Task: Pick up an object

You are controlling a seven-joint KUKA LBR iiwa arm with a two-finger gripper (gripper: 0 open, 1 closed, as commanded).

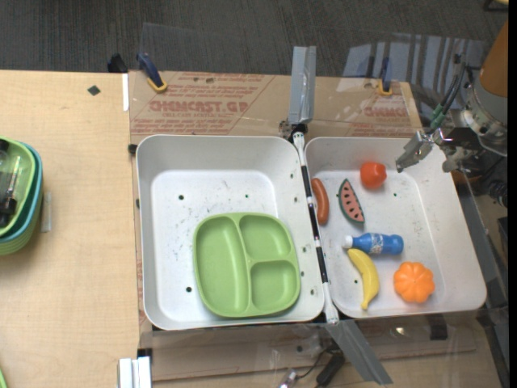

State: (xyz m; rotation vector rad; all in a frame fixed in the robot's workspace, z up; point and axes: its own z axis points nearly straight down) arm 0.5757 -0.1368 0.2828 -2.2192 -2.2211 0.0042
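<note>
Two white bins side by side on the bench, centre of frame. Left bin [161, 217] holds a green divided plate [246, 263], lying flat toward its lower right.

Right bin [452, 208] holds six toy foods. Red tomato [372, 175] near the upper middle. Watermelon slice [350, 201] just below and left of it. Red sausage [321, 200] along the bin's left wall, lying lengthwise. Blue bottle [376, 244] on its side near the centre. Yellow banana [365, 276] just below the bottle, its upper end close to or touching the bottle's cap end. Orange pumpkin [414, 282] at lower right, beside the banana but apart from it.

Gripper [401, 165] at the upper right of the frame, over the right bin's top edge, right of the tomato and clear of it. Nothing between the fingers. Whether the jaws stand open or closed, I cannot tell from here.

A stack of green containers [18, 196] sits at the far left edge.
</note>
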